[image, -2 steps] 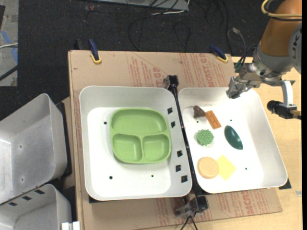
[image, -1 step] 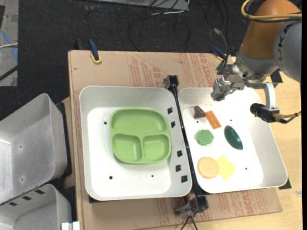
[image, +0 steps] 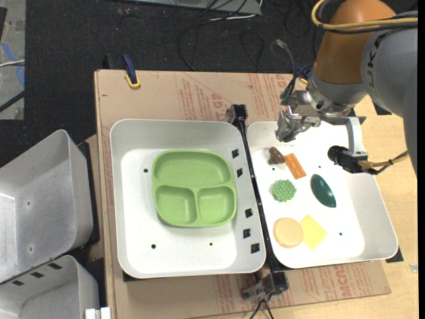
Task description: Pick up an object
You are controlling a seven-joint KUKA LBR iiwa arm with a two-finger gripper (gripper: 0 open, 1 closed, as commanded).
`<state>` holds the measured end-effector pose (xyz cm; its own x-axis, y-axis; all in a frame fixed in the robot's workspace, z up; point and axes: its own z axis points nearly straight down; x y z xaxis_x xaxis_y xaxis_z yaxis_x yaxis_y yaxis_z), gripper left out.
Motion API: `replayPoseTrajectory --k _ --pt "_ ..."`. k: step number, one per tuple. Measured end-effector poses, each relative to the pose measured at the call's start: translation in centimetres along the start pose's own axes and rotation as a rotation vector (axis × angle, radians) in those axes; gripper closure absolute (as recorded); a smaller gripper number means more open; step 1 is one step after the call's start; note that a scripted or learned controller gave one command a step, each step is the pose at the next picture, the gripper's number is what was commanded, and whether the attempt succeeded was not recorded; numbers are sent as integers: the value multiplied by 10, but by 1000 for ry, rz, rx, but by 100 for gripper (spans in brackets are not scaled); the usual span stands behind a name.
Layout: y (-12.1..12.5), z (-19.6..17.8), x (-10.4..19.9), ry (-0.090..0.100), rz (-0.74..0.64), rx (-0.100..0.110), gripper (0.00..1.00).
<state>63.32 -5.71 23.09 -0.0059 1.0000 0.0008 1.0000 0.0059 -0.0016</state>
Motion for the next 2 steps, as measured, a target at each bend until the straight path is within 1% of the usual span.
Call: replayPoseTrajectory --k 1,2 --pt "0 9 56 -1 1 0 100" --pt "-8 -3 113 0 -2 -3 100"
